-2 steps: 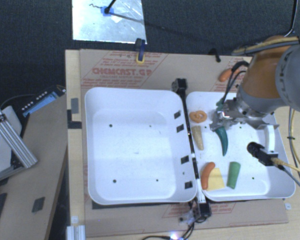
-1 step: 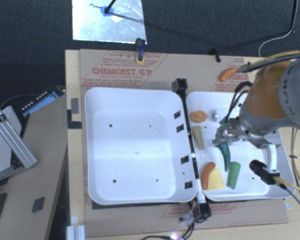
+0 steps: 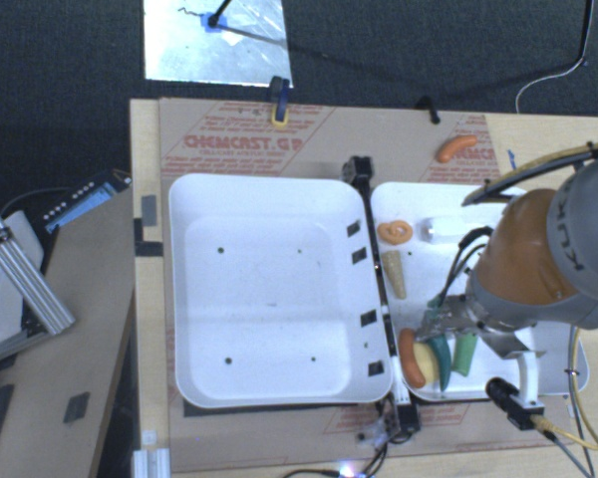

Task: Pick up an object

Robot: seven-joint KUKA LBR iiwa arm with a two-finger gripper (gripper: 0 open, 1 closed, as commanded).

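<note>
Your gripper (image 3: 441, 319) hung low in the right bin (image 3: 448, 257); I couldn't tell its state. Toys (image 3: 434, 358) lay just under it, none visibly lifted, so picking remained.

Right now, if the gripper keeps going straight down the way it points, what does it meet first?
Probably the cluster of small items under the gripper in the right bin: most likely the yellow piece or the teal piece, beside the red piece. Depth is unclear from above.
</note>
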